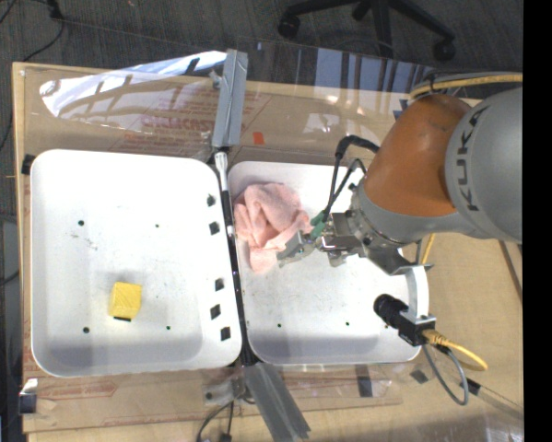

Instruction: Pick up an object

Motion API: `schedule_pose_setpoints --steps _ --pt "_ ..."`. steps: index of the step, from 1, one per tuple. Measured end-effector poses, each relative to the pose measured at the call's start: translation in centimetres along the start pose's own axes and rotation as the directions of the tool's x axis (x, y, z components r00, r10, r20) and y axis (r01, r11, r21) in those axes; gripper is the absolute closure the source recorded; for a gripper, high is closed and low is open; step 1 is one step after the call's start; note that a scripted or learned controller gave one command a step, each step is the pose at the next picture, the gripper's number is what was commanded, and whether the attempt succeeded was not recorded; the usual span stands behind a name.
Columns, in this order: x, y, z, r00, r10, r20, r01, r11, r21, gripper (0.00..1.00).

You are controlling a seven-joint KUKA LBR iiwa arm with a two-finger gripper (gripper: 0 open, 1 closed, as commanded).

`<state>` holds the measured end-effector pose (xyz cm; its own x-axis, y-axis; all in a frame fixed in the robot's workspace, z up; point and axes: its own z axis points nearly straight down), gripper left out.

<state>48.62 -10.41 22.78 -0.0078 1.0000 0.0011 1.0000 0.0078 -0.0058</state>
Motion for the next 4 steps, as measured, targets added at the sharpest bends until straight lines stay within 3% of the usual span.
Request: schedule_pose_setpoints --steps 1,2,3,4 --pt "-3.8 4.3 13.6 0.935 -0.356 0.002 0.356 0.935 -0.004 0.00" --pt "-3.8 4.3 12.6 0.933 -0.361 0.002 0.361 0.933 -0.003 1.00" --pt "-7.4 6.1 1.5 0.808 -0.589 0.007 0.589 0.808 -0.005 1.00" --pt "-7.4 6.1 1.5 0.809 -0.588 0.007 0.588 0.809 -0.004 0.00"
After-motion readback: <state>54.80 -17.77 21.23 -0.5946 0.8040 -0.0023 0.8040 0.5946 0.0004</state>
